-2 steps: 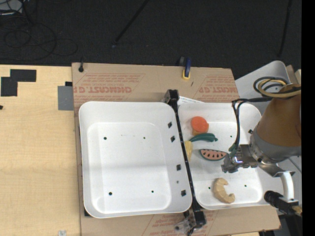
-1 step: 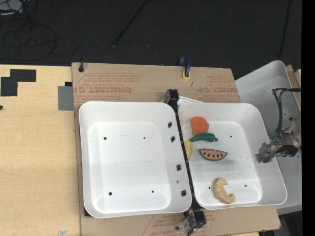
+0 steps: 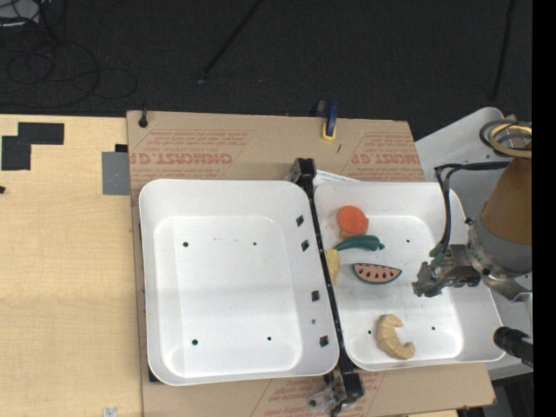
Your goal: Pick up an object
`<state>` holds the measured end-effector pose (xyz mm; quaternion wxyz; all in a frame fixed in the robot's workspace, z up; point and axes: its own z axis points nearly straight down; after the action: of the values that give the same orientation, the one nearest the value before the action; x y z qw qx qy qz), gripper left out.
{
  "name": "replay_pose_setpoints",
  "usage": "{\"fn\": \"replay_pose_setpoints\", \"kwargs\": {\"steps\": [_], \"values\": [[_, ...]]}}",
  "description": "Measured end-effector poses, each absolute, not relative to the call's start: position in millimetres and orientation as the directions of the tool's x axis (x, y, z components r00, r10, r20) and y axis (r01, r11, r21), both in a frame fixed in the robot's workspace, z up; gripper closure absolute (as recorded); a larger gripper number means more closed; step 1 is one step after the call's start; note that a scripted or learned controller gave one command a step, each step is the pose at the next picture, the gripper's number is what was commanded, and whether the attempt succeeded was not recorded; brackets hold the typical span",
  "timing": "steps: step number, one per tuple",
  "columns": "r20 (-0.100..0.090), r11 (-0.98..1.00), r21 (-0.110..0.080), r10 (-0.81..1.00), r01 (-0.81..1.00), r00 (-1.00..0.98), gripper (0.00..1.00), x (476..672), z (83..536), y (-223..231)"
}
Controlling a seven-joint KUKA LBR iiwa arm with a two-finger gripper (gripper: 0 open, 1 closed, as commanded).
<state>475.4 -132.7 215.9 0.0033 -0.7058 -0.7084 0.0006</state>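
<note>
The right bin (image 3: 439,200) holds several toy foods. An orange-red round one (image 3: 352,219) lies at the back left, with a dark green pepper-like piece (image 3: 360,244) just in front of it. A watermelon slice (image 3: 376,274) lies in the middle and a tan croissant-shaped piece (image 3: 393,336) near the front. A small yellow piece (image 3: 332,261) sits against the divider. My gripper (image 3: 432,279) hangs low over the bin's right part, to the right of the watermelon slice and apart from it. Nothing shows between its fingers.
The left bin (image 3: 156,233) stands beside the right one, joined by a black clamp strip (image 3: 317,268). Both rest on a cardboard sheet (image 3: 226,146) on the wooden bench. A blue-and-yellow clamp (image 3: 329,122) grips the cardboard's back edge.
</note>
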Motion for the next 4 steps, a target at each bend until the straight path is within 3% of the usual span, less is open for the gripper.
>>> {"fn": "replay_pose_setpoints", "kwargs": {"steps": [1, 2, 3, 4], "values": [[0.004, 0.009, -0.001, 1.0, 1.0, -0.009, 1.0, 526.5, 220, -47], [0.002, 0.007, 0.005, 1.0, 1.0, -0.007, 1.0, 578.5, 269, 12], [0.002, 0.003, -0.002, 1.0, 1.0, -0.003, 1.0, 526.9, 305, 33], [0.001, 0.004, 0.001, 1.0, 1.0, -0.004, 1.0, 539.4, 347, 81]]}}
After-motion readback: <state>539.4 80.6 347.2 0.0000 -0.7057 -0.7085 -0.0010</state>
